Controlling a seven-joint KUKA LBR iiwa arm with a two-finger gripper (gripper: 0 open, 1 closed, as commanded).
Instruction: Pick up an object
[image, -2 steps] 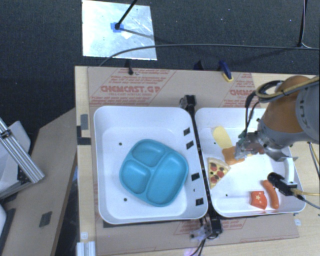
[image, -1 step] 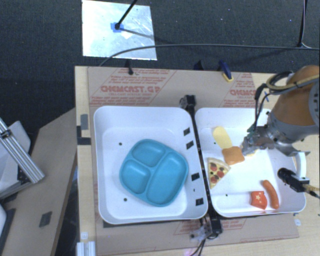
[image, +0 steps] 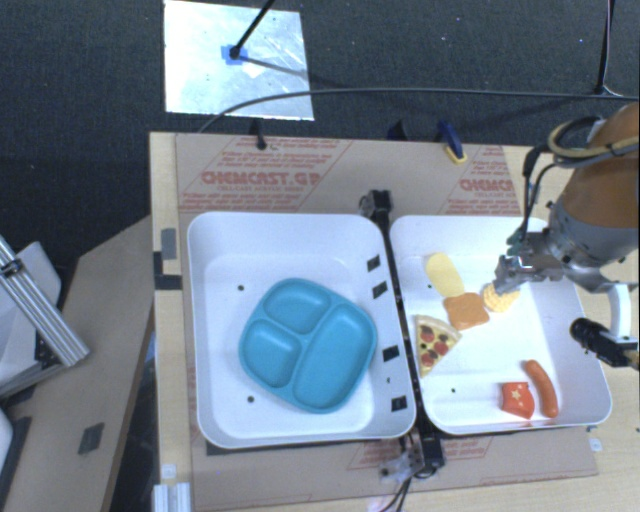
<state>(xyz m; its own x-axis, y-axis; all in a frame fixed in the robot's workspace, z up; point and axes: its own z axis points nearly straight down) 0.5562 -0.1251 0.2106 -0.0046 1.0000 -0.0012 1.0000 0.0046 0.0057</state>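
right bin (image: 560, 410): sausage (image: 541, 387) near-upright lengthwise

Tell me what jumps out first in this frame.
The blue divided plate dominates the left bin. In the right bin, toy foods lie scattered: a pizza slice, a sausage and a red piece. The claw sits low over a small yellow item near the bin's upper middle.

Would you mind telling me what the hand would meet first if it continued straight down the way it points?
Most likely the small yellow waffle-like piece directly beneath the hand, beside the orange slice; its height above the piece is unclear.
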